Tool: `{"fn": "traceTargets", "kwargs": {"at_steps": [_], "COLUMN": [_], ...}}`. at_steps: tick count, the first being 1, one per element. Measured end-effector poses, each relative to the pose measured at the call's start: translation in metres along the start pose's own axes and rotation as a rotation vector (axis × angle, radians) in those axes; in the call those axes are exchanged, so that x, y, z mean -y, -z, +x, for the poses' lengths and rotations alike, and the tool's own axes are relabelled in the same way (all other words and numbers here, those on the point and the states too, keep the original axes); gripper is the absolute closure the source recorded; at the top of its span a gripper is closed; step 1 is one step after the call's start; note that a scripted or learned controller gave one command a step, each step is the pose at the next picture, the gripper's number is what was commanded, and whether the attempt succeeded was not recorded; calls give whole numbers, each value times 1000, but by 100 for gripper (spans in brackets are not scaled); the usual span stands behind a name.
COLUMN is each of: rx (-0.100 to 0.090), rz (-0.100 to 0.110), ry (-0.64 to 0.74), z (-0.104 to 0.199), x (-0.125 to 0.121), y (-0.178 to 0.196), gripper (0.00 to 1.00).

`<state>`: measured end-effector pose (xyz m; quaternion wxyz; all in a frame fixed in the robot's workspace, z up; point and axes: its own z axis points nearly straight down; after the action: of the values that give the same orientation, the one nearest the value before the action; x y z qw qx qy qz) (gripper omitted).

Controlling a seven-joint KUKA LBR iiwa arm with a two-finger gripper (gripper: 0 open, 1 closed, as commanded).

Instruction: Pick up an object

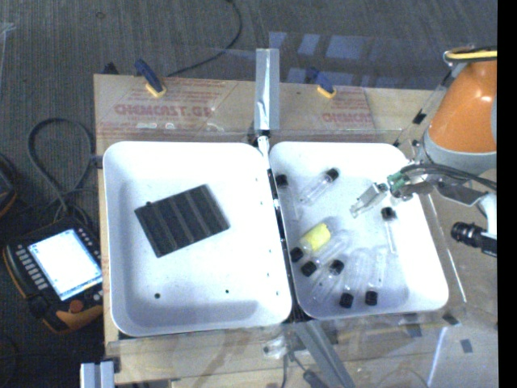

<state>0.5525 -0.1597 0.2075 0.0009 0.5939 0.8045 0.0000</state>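
The right bin (pixel 420 241) holds several clear plastic vials with black caps, among them one (pixel 319 184) near the back and a cluster (pixel 355 275) at the front. A yellow object (pixel 316 236) lies left of the bin's centre among the vials. A loose black cap (pixel 388 213) sits just below the gripper. My gripper (pixel 365 200) hangs over the back right part of this bin, pointing down and to the left, with the grey and orange arm (pixel 464 115) behind it. I see nothing held in it.
The left bin (pixel 121 184) holds a flat black ribbed panel (pixel 182 219). A metal post (pixel 266 95) stands at the back between the bins. Blue clamps (pixel 149 75) grip the bench's far edge. A lit pendant screen (pixel 58 263) and cables lie on the floor to the left.
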Motion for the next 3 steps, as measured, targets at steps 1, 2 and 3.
{"fn": "traceTargets", "kwargs": {"at_steps": [1,2,3], "rx": [-3,3,6], "rz": [0,-9,-14], "ry": [133,4,3], "z": [62,20,20], "x": [27,-19,-21], "y": [-101,-117,-107], "gripper": [0,0,100]}}
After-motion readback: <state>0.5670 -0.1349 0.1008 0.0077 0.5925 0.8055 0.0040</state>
